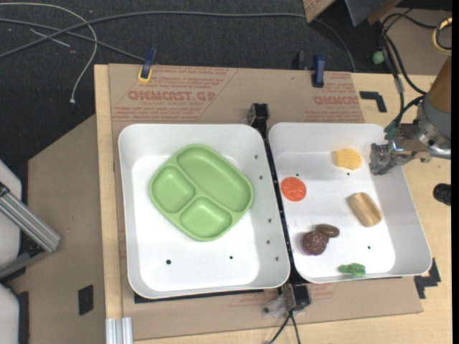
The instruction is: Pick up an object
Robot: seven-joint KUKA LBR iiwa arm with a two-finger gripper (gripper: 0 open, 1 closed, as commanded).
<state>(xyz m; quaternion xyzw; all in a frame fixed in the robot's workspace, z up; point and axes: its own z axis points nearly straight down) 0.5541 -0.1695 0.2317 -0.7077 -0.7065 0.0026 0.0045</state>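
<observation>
The right bin (323, 138) holds several small objects: a yellow block (348, 158) at the back, a round orange-red piece (292, 189) near the left wall, a tan cylinder (365, 209), a dark brown lump (317, 239) and a small green piece (352, 269) at the front. My gripper (381, 157) hangs over the bin's right rim, just right of the yellow block and apart from it. Nothing shows between its fingers.
The left bin (143, 249) bears a green divided plate (201, 190). Blue clamps (148, 63) (318, 71) pin the cardboard at the back. Cables lie on the dark floor behind.
</observation>
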